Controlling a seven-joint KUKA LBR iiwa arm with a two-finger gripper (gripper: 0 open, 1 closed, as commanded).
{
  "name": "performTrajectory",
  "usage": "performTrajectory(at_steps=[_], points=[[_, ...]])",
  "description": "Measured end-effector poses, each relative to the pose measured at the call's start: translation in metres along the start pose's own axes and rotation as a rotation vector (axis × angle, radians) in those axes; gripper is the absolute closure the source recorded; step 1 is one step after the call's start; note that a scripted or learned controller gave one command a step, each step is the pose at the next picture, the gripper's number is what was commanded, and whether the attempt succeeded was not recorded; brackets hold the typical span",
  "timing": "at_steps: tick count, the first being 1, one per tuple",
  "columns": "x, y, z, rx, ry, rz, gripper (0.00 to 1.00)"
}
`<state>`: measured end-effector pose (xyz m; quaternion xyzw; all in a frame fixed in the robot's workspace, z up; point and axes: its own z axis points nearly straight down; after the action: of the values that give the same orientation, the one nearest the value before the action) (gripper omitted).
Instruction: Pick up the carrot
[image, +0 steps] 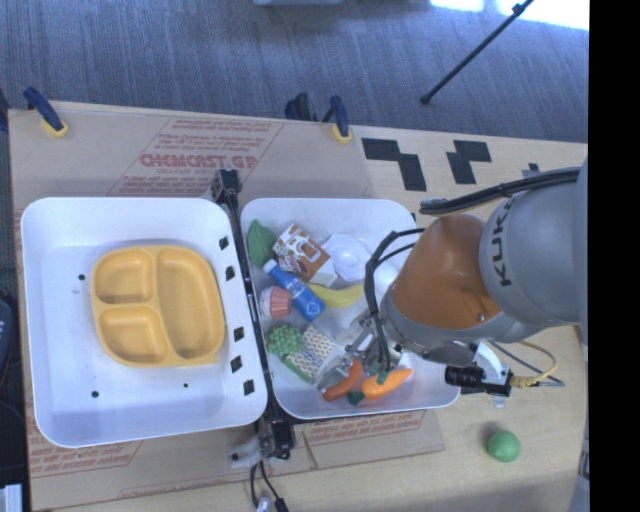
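Low over the near edge of the right-hand shallow white bin (300, 210), my hand (366, 352) sits among the clutter, hanging beneath the grey arm with its orange band (445, 275). From this slanted view I cannot tell how far apart its fingers stand or whether anything is caught between them. Two orange carrots with green tops lie just beside it: one orange carrot (388, 382) just right of the hand's tip, and a second, redder carrot (343, 383) just left, both near the bin's front wall. Beyond them in the same bin are a green knobbly toy vegetable (285, 340), a blue bottle (293, 289) and a yellow banana (340, 296). The left white bin (40, 300) carries a yellow three-part tray (158, 304). A green ball (503, 445) rests on the surface (420, 470), well apart.
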<state>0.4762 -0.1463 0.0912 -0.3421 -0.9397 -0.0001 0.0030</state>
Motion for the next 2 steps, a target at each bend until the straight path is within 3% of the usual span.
performTrajectory(at_steps=[1, 2], points=[[-0.008, -0.009, 0.0, 0.0, -0.005, -0.434, 0.0], [0.006, 0.008, 0.0, 0.001, -0.001, -0.855, 0.0]])
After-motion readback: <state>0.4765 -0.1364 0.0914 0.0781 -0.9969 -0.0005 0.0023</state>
